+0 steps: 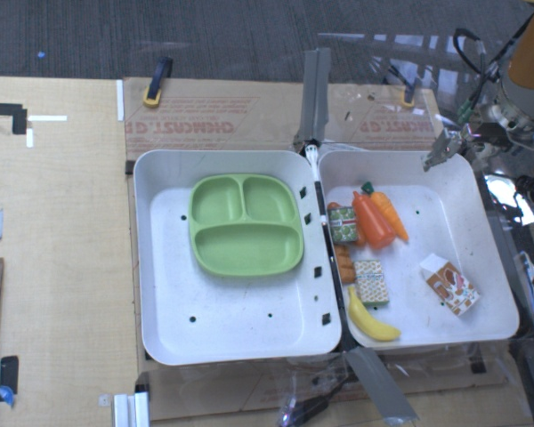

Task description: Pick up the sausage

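Note:
The sausage (343, 261) is a small orange-brown piece lying against the left wall of the right bin (481, 238). It lies between a green-labelled box (343, 225) and a small green-and-white box (371, 284), which partly hide it. My gripper (443, 152) hangs over the far rim of the right bin, well to the upper right of the sausage and apart from every item. Nothing shows in the gripper.
Beside the sausage lie two carrots (378, 217), a banana (370, 321) near the front wall, and a brown-and-white carton (450, 286) to the right. The left bin (160, 265) holds a green divided plate (246, 224). Cables and the arm crowd the upper right.

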